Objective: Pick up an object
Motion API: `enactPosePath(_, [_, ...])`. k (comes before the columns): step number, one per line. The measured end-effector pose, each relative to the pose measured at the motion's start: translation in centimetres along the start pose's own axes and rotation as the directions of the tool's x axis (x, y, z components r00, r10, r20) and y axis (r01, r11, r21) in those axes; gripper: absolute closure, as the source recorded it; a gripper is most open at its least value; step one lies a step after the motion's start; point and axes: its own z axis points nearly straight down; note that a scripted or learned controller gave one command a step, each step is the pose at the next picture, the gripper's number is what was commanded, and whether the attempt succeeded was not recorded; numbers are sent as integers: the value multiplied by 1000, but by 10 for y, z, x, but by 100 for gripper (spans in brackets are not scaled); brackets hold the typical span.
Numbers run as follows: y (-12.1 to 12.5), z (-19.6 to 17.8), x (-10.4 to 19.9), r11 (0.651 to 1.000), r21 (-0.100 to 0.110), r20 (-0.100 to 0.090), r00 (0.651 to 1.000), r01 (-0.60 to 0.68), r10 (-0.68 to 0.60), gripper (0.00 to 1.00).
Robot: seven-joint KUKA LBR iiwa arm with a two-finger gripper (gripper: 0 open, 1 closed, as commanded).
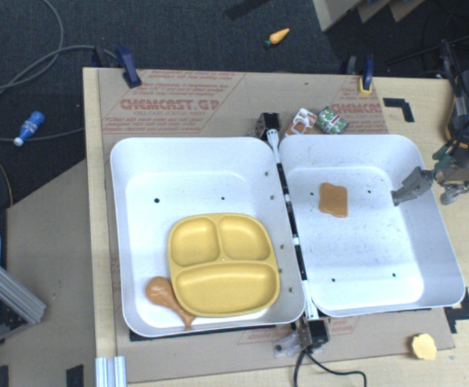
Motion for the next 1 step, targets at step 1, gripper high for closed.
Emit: enactPosePath(1, [72,79,51,1000,4,-3,1000,7,-7,0])
